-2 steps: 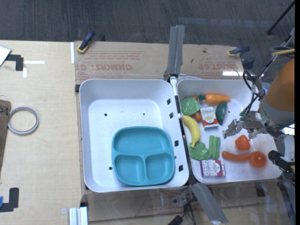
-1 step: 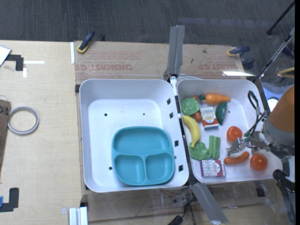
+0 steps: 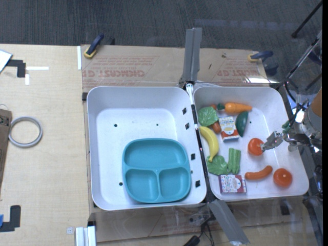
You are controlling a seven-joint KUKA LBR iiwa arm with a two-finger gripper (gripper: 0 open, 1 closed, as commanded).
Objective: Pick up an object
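Toy food fills the right-hand shallow white bin (image 3: 287,109) at the right of the frame, and the metal two-finger gripper (image 3: 270,142) reaches in from the right edge, its tip just beside the round red-orange tomato-like toy (image 3: 254,146) near the middle of that bin. Whether the tip is spread or pressed together I cannot tell; it is small and partly blurred, and nothing can be seen pinched in it. The tomato looks like the likeliest thing to take, and a good try would centre the tip over the ball's widest part before squeezing, since a round, smooth toy may well roll or squirt sideways under an off-centre pinch. Room is tight to its left, where the green ribbed vegetable (image 3: 234,160) lies near, and the orange sausage-shaped toy (image 3: 259,173) sits just below; the side toward the bin's right wall looks more open. A second round orange toy (image 3: 282,177) rests near the lower right corner, close to the wall, so it seems harder to approach. The yellow banana (image 3: 209,142) hugs the left wall by the divider. In the left white bin (image 3: 100,152), a teal three-compartment plate (image 3: 156,170) lies in the lower half.
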